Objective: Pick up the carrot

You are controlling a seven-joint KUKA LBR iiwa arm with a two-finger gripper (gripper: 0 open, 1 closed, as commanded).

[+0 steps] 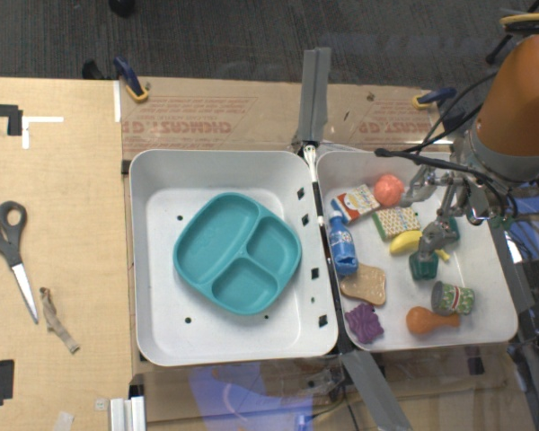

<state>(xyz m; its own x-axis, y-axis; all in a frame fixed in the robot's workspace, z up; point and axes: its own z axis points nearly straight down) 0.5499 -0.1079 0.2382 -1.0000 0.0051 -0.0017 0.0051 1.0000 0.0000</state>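
Note:
The carrot (428, 320) is a small orange piece with a tapered end, lying near the front edge of the right bin (499, 268). It sits just left of a green can (453, 299). My gripper (437, 239) hangs over the middle of the right bin, above and behind the carrot and apart from it. A dark teal item (424, 264) sits right under the gripper, and a yellow toy (404, 241) lies at its left. The view does not show anything held.
The right bin also holds a blue bottle (343, 245), a bread slice (364, 284), purple grapes (364, 323), a red-orange ball (388, 189) and a small box (359, 203). A teal divided plate (239, 252) lies in the left bin (153, 241). Scissors (11, 245) rest on the bench at left.

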